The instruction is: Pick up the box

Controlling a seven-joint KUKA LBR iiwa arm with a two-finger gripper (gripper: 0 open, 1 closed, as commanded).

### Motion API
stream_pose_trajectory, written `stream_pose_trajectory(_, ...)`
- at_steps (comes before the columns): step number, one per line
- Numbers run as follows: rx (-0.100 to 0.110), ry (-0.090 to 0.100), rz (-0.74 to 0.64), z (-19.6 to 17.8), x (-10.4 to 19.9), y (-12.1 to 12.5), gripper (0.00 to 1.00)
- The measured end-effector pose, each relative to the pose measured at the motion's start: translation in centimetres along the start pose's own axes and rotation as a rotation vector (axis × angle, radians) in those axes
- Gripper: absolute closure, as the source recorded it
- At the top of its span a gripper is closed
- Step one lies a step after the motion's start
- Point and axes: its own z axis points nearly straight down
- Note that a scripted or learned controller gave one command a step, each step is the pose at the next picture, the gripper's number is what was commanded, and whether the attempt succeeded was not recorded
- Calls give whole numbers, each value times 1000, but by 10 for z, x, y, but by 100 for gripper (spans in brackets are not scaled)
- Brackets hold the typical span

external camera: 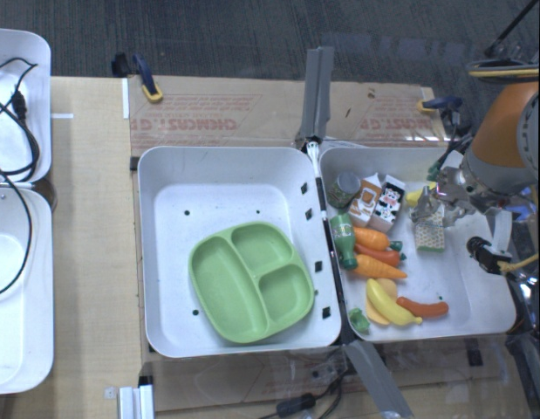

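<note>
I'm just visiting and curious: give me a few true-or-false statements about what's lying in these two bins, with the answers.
1. The green divided plate lies in the left bin. True.
2. The banana sits on the plate. False: it lies in the right bin.
3. Two small boxes stand beside each other near the right bin's back. True.
4. The green bottle lies outside both bins. False: it is inside the right bin, by its left wall.
</note>
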Motion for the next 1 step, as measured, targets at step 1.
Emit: stream_pose_trajectory(1,-3,2,32,-94,46,-7,100)
